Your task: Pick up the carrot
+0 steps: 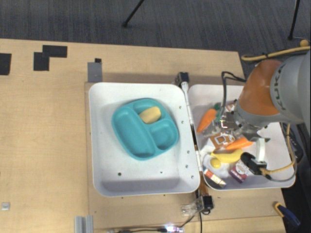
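Now: Arm Over the Right Bin, Carrot Beside It

Down in the right bin (279,178), the carrot (207,119) lies tilted at the left side, near the wall shared with the left bin (104,130). The gripper (227,125) sits just right of the carrot; whether it is spread or pressed together cannot be told. A banana (227,157) lies below it. The left bin holds a teal plate (131,135) carrying a yellow lump (150,114).

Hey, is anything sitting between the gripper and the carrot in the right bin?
Nothing visible does. The carrot lies exposed at the right bin's left side, nothing on top of it, with the gripper just to its right.
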`<move>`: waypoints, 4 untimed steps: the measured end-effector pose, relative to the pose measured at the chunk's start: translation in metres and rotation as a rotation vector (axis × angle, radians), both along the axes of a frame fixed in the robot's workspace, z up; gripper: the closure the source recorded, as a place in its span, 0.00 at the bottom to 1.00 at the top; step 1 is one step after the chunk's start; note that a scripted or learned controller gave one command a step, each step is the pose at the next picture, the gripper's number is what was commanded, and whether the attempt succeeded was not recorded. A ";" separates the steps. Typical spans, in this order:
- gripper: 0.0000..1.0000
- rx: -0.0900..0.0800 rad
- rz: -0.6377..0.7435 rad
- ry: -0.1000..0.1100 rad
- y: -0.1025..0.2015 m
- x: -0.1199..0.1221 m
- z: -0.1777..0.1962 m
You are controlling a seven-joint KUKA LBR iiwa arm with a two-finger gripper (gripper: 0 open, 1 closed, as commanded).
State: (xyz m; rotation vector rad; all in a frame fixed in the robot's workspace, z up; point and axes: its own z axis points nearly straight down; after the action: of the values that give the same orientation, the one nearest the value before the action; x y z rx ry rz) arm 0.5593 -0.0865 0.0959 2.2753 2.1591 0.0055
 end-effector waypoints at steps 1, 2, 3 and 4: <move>0.00 0.001 -0.156 0.002 -0.016 0.057 -0.010; 0.00 -0.007 -0.388 0.090 -0.018 0.096 -0.012; 0.00 0.001 -0.006 0.003 -0.026 0.040 -0.010; 0.00 0.003 -0.216 0.055 -0.031 0.092 -0.012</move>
State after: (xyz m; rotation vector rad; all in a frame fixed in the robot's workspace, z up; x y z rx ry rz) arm 0.6511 -0.1172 0.0835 2.5263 1.9252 -0.0556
